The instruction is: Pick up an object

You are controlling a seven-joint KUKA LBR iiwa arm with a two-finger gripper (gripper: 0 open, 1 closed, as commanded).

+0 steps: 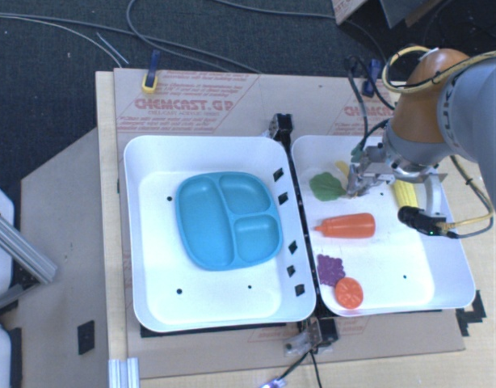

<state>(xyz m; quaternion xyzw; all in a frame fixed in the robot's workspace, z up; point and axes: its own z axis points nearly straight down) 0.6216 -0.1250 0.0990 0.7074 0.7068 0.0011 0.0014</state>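
You have no pick yet: the gripper (359,179) sits low in the right bin (442,285) beside the green toy (325,186); its grip state cannot be told.

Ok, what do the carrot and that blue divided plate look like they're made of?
The carrot looks like a moulded plastic toy: uniform orange, smooth, with a faint sheen. The blue divided plate also looks like plastic: one flat turquoise colour, rounded moulded compartments, a mostly matte surface with soft highlights. Neither can be confirmed from the look alone.
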